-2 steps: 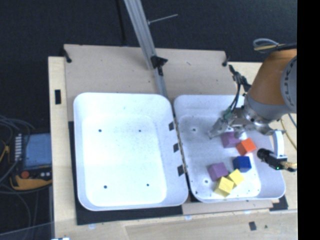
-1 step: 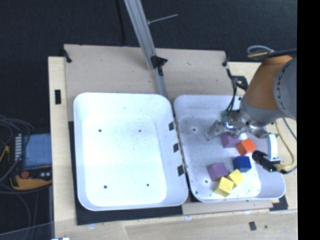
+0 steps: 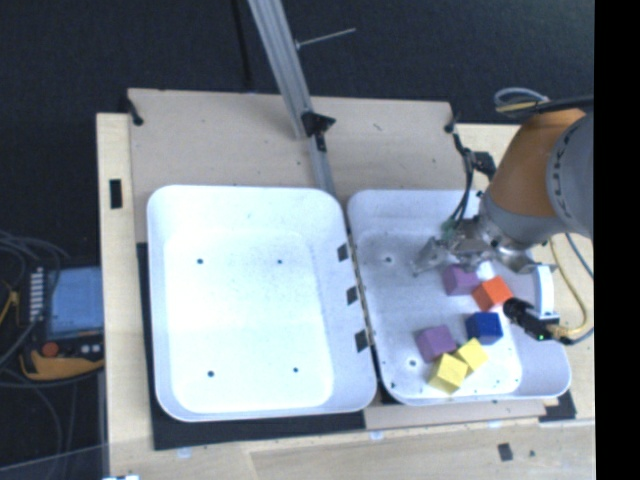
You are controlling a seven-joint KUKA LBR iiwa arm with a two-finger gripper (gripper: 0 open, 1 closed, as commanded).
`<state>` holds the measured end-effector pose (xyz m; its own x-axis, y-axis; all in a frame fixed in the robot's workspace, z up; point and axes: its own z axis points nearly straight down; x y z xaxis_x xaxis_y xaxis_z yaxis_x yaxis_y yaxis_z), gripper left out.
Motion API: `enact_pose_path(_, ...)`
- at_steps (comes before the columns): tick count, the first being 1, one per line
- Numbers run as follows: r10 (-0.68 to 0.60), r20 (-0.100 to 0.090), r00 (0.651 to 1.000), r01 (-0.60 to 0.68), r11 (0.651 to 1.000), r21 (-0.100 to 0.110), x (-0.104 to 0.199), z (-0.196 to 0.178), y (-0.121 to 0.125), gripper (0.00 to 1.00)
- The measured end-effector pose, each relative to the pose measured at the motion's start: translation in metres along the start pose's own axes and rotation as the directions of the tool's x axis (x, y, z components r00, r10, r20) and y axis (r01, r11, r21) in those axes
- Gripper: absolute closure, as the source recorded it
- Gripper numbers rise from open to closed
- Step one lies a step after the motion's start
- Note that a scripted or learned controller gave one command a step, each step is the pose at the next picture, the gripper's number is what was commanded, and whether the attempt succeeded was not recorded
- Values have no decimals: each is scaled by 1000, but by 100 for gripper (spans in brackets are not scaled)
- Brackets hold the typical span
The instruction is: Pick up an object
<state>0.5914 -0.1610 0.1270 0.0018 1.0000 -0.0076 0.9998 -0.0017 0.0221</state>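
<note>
The right bin (image 3: 395, 233) holds several small blocks: a purple one (image 3: 460, 280) near the middle, an orange one (image 3: 491, 293) beside it, a blue one (image 3: 484, 327), a second purple one (image 3: 435, 342) and two yellow ones (image 3: 449, 372) (image 3: 472, 353) near the front. My gripper (image 3: 447, 250) hangs low over the right bin, just behind and left of the upper purple block. Its fingers point toward the bin floor. Nothing shows between them. The grey arm with its orange band (image 3: 527, 173) comes in from the right.
The left bin (image 3: 245, 298) stands beside the right one. A slanted metal bar (image 3: 290, 78) runs from the top of the view down to the bins' shared back corner. Cables and a blue box (image 3: 75, 303) lie off the bench at the left.
</note>
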Motion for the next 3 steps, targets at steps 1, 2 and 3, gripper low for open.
enact_pose_path(1, 4, 4, 1000, -4, 1000, -5, -2, -10, 1, 100)
enact_pose_path(2, -4, -6, 1000, 4, 1000, 16, 3, -68, -2, 100)
enact_pose_path(3, -4, -5, 1000, 5, 1000, 15, 4, -121, -9, 100)
